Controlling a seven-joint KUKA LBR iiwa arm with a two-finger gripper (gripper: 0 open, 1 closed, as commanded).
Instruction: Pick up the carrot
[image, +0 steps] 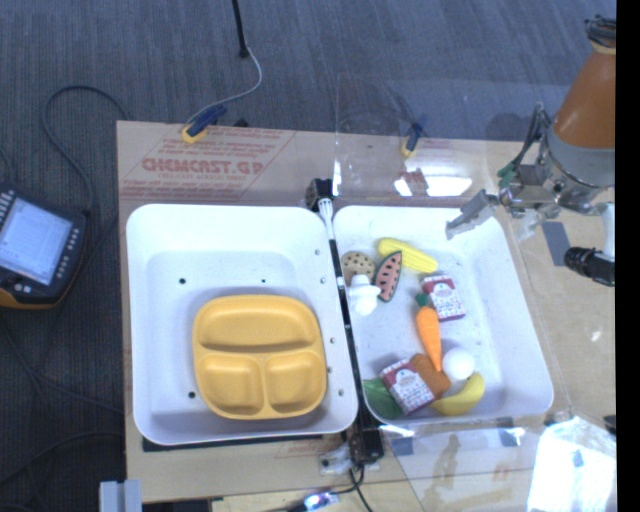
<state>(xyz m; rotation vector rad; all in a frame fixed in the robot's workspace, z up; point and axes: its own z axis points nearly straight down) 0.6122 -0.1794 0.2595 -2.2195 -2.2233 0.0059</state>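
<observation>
Carrot (430, 338), orange with a green top at its upper end, is seen lying lengthwise in the right bin (520, 330), roughly at its middle, untouched by the arm. A small red-and-white carton (443, 298) is set just beside the carrot's upper end, and a white egg (459, 364) touches its lower end. Below these, a banana (462, 398), a second red carton (405, 385) and a green item (377, 397) are crowded into the bin's near corner. A corn cob (408, 254), a watermelon slice (388, 276), a cookie (356, 264) and a small white piece (363, 298) are grouped toward the bin's far left part. The left bin (160, 250) is occupied by a yellow divided tray (260, 355). The gripper (478, 212) is held above the far right corner of the right bin, well apart from the carrot; one grey finger is visible slanting toward the bin, and it cannot be told whether the jaws are spread or closed. Nothing is seen between them.
</observation>
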